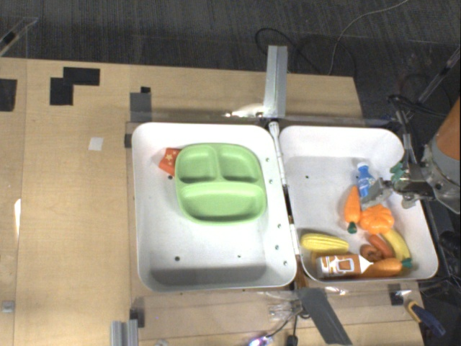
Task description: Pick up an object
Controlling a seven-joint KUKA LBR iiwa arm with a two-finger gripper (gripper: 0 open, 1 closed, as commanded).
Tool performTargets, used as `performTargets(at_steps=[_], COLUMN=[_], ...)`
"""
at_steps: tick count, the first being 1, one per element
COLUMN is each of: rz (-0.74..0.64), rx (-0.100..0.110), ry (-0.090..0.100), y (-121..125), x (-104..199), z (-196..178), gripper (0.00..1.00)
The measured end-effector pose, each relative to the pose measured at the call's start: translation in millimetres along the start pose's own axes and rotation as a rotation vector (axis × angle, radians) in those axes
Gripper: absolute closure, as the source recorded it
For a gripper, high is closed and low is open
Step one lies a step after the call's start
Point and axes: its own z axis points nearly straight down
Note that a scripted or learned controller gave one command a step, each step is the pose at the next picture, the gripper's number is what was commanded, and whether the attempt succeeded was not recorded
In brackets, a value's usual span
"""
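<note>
The gripper (380,187) hangs over the right bin (324,157); its grip is unclear. Just beside it stands a carrot (352,206), long axis up-down. An orange pepper (377,218), banana (396,244) and bottle (346,265) crowd below.

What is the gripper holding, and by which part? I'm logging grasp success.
Cannot be told: the gripper sits among the toys by the orange carrot, with no object seen between its fingers.
</note>
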Motion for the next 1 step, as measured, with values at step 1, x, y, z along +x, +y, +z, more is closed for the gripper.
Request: performTargets(at_steps=[1], rz=[-0.076], rx=[0.002], ry=[0.0], y=[27.7], x=[-15.3], z=[97.5], gripper=[0.0])
